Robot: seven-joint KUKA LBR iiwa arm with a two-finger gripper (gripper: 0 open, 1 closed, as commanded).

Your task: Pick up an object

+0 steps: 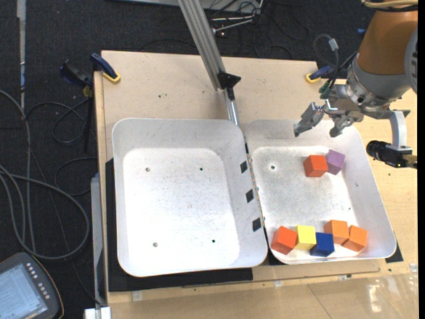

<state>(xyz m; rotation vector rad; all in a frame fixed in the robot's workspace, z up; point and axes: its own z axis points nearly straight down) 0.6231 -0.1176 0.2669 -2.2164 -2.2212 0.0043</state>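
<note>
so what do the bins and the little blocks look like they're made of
Bins: probably thin moulded plastic, matte white, with rounded corners and a speckled, scuffed floor.
Blocks, such as the yellow one: solid-coloured cubes with a flat, unshiny look; painted wood or foam, the view can't settle which.

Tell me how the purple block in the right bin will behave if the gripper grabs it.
The purple block looks rigid and flat-faced, so probably won't roll. It touches an orange block, which a grab may nudge. The gripper hovers open above.
</note>
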